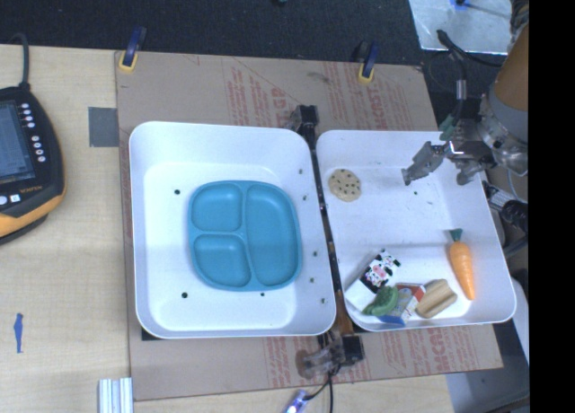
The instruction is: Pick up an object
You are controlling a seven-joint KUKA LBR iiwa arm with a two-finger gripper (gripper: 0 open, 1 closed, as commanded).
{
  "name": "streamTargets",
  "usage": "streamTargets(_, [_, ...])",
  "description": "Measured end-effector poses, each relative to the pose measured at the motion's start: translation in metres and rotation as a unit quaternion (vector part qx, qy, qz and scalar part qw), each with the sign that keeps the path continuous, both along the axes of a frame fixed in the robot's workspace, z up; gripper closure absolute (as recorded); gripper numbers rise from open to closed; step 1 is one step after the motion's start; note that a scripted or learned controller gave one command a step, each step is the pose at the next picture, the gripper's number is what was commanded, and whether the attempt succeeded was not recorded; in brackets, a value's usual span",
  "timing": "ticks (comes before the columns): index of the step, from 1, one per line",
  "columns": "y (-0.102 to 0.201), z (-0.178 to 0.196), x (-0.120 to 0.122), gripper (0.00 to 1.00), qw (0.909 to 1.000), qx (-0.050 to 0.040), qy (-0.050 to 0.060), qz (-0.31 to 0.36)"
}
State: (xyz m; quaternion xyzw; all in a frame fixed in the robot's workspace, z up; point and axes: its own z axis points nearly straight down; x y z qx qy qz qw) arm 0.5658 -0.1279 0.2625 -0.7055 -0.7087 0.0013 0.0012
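Note:
My gripper (442, 169) hangs over the back right part of the right bin (409, 218), fingers spread open with nothing between them. A round cookie (344, 184) lies at the bin's back left, well left of the gripper. An orange carrot (461, 264) rests along the right wall. At the front sit a black-and-white cow toy (381, 270), a green leafy piece (387, 301) and a tan bread piece (435, 298), close together.
The left bin (157, 223) holds a blue divided plate (244, 234). A teach pendant (22, 155) lies on the bench at the far left. Clamps (364, 59) pin the cardboard sheet at the back.

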Motion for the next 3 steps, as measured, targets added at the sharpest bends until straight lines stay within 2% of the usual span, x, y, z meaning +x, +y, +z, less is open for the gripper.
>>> streamTargets(1, [0.023, -0.113, -0.09, 0.0, 1.0, 0.0002, 0.001, 0.0])
streamTargets(2, [0.031, -0.163, -0.05, 0.0, 1.0, -0.0003, 0.0, 0.0])
streamTargets(3, [0.01, -0.171, 0.031, 0.0, 1.0, -0.0001, -0.001, -0.001])
